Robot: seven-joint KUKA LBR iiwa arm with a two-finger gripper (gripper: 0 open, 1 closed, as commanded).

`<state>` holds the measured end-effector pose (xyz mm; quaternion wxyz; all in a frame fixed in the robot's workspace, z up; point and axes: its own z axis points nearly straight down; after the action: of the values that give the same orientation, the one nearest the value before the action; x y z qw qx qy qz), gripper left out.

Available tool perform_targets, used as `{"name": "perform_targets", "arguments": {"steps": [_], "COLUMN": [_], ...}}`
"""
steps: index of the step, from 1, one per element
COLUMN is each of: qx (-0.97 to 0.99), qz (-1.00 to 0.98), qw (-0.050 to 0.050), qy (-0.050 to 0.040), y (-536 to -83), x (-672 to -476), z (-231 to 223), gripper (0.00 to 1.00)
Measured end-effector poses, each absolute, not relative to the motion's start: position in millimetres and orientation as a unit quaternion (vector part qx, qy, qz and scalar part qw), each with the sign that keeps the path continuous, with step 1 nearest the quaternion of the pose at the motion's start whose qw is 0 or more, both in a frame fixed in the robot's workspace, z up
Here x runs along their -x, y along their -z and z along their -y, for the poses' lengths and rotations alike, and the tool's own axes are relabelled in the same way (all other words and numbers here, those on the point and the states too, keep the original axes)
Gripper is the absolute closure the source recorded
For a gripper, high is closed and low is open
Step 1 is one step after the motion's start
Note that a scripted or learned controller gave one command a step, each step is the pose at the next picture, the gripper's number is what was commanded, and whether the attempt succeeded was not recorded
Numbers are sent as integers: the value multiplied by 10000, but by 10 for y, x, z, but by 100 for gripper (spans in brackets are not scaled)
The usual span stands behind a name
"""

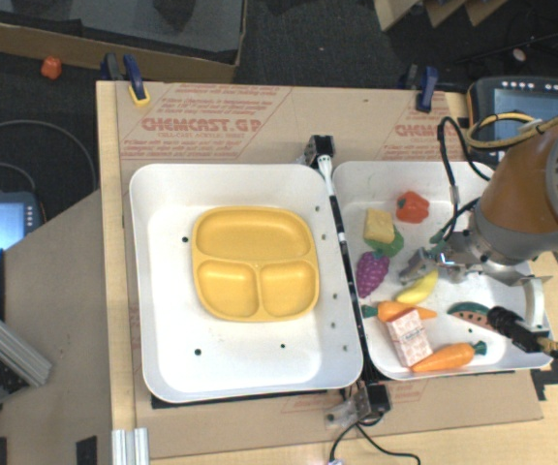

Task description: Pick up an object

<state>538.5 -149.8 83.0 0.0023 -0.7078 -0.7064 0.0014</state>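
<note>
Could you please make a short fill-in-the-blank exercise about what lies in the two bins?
1. The yellow divided plate lies in the ____ bin.
2. The plate has ____ compartments.
3. The gripper is over the ____ bin, just above the banana.
4. The bunch of grapes is ____ in colour.

Missing words: left; three; right; purple

Two white bins side by side on the bench. Left bin (pixel 163 260) holds a yellow divided tray (pixel 256 263), roughly central.

Right bin (pixel 356 184) holds the toys: red pepper (pixel 412 206) at 12 o'clock, yellow block (pixel 379 228) just left of it, purple grapes (pixel 371 272) at 9 o'clock, banana (pixel 418 288) mid-bin, small carrot (pixel 400 310) below it, carton (pixel 408 340) and large carrot (pixel 446 357) at 6 o'clock, watermelon slice (pixel 471 312) toward 4 o'clock.

Arm (pixel 531 197) enters from 3 o'clock; gripper (pixel 432 260) sits low just above the banana.
</note>
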Motion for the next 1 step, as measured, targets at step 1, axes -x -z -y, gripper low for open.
{"name": "perform_targets", "arguments": {"steps": [1], "qx": [7075], "qz": [7067], "qw": [9], "qy": [0], "y": [-948], "x": [-5394], "z": [1485], "gripper": [100]}}
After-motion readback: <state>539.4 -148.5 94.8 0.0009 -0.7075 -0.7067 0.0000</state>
